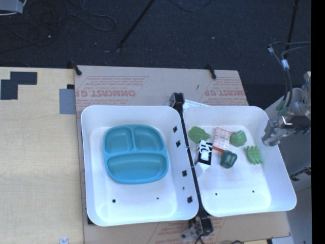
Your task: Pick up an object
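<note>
The right white bin (264, 197) holds several small things: a light green leafy piece (198, 134), a black-and-white block (204, 152), a pink-and-white card (221, 139), a round green piece (238, 138), a dark green pepper (228, 159) and a ridged green piece (254, 155). My gripper (273, 134) sits at the bin's right rim, to the right of the ridged green piece and apart from all the objects. Nothing shows between its fingers.
The left white bin (96, 197) holds a blue sectioned plate (135, 153). A black divider (186, 159) runs between the bins. Both bins rest on cardboard (127, 88) over a wooden bench (35, 161). Cables lie on the dark floor behind.
</note>
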Controlling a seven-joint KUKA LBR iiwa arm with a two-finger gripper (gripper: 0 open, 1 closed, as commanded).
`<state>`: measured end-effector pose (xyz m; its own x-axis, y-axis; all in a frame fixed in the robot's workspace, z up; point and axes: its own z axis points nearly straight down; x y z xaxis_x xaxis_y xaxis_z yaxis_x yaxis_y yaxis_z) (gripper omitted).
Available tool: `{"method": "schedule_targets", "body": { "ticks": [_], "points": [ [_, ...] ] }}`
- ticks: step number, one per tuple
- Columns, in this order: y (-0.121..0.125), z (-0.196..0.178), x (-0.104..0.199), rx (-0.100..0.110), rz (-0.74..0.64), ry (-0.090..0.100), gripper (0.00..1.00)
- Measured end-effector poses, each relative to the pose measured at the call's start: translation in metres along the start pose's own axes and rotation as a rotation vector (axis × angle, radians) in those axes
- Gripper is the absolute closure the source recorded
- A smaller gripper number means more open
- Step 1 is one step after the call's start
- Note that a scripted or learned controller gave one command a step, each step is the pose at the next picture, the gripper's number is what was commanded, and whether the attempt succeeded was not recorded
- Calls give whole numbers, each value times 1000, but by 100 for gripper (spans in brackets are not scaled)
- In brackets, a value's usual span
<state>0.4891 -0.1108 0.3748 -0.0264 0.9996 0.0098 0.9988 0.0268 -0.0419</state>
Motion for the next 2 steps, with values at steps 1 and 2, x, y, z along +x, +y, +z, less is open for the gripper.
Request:
{"method": "schedule_targets", "body": {
  "ticks": [1,2],
  "points": [
    [-1,-9,0,3,-7,1,100],
    [-1,-17,0,8,-13,1,100]
  ]
}}
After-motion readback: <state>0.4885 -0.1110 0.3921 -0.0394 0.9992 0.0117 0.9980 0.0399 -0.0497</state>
